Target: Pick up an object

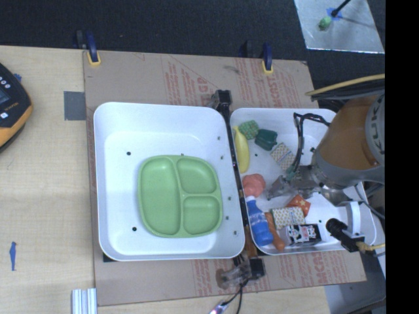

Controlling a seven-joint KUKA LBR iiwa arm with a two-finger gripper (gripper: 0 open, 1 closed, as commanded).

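Camera view, tool: grey two-finger tool (283, 187) low in right white bin (314, 118); open or closed: cannot tell.
Target location: round orange-pink soft ball (254, 184), just beside tool, near yellow plastic banana (241, 150).
Handling: judged light, yielding; grip across middle.
Obscured: items under arm hidden; small packets indistinct.
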